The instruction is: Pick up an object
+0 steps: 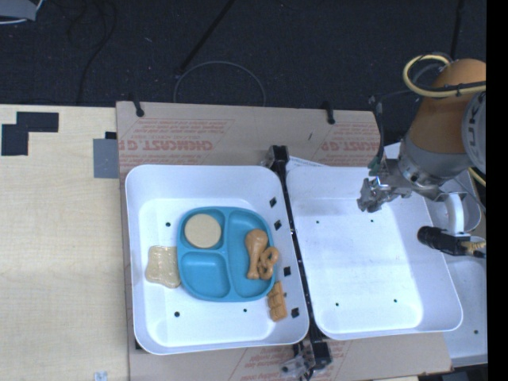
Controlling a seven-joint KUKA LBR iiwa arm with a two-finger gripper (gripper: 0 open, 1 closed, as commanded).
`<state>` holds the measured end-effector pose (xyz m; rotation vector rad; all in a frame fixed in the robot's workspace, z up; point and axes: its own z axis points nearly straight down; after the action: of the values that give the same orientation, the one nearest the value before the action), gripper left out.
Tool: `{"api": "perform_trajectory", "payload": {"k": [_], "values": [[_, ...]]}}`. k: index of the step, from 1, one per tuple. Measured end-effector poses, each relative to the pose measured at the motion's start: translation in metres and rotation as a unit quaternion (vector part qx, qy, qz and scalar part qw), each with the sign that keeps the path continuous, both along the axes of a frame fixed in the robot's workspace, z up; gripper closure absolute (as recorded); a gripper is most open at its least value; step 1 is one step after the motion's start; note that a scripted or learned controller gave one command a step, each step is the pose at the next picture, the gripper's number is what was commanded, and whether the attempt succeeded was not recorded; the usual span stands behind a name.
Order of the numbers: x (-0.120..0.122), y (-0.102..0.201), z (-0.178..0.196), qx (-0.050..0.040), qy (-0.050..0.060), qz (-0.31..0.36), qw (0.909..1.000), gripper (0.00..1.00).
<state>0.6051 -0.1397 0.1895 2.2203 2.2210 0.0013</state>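
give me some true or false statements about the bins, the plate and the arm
1. The blue plate lies in the left bin. True.
2. A round tan piece sits in one compartment of the plate. True.
3. The gripper is over the plate. False: it is over the right bin, near its far edge.
4. The pale slab lies on the plate. False: it lies on the bin floor, against the plate's left edge.
5. The pretzel-like piece is in the right bin. False: it is in the plate's right compartment.
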Motion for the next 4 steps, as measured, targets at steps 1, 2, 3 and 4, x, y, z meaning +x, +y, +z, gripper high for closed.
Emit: {"api": "perform_trajectory", "payload": {"k": [1,2,3,4], "values": [[0.005,-0.007,0.061,-0.0005,-0.001,0.000,1.0000,1.00],[-0.003,0.050,0.048,0.0008,0.003,0.001,1.0000,1.00],[-0.013,0.099,0.055,0.0011,0.003,0.002,1.0000,1.00],[-0.015,0.145,0.054,0.0007,0.003,0.002,1.0000,1.00]]}}
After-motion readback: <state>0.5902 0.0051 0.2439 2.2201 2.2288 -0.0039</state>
